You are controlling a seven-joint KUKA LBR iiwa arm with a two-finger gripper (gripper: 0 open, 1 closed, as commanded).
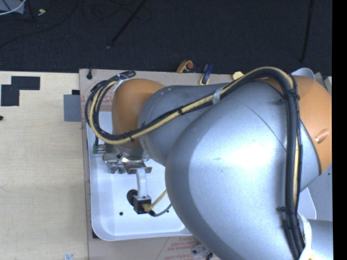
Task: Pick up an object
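1. Tool (127,167) sits low inside the left bin (103,221), close to its left wall and directly under the orange band (130,104). Can't tell if it's open or closed, because the wrist blocks the working end.
2. Step, my read: grasp attempt at the bottom of the descent. No grip is confirmed.
3. The object is probably right under the tool, masked by the wrist. The bare bin floor toward the near rim carries just a tiny dark speck (120,214), too small to identify.
4. Next move calls for closing on whatever is underneath, then a straight vertical lift clear of the bin wall. Check for a real hold once the tool is up.
5. Hidden: the arm (233,161) covers most of the left bin and nearly all of the right bin (319,196).
6. A small orange item (186,65) and a blue item (206,72) poke out at the far rim. Can't tell whether they're in the bin or fixed to the counter (43,172) edge.
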